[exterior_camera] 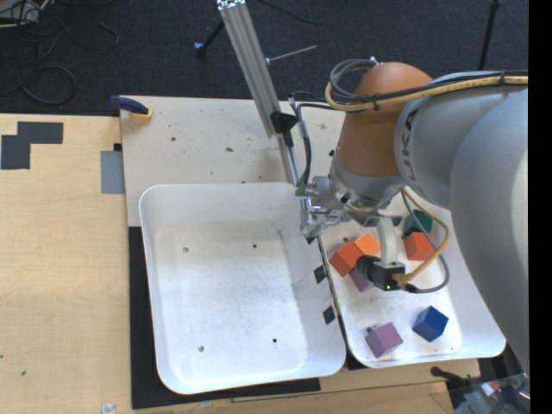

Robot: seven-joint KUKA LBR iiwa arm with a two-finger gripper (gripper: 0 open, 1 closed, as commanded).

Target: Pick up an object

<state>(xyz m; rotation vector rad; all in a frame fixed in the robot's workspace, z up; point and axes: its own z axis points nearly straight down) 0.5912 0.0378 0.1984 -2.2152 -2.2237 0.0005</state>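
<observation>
You see the gripper (314,221) low over the seam where the two white bins meet, at the upper inner edge of the right-hand bin (483,345). From this angle you cannot tell whether it is clamped or released. The things to pick lie in that bin. An orange block (354,254) sits just beside the gripper. A red block (419,246) and a green block (422,223) lie close together under the arm. A blue cube (430,323) and a purple cube (383,339) sit near each other at the bin's near edge, apart from the gripper. The left-hand bin (148,203) rests alongside on the speckled surface (198,136).
</observation>
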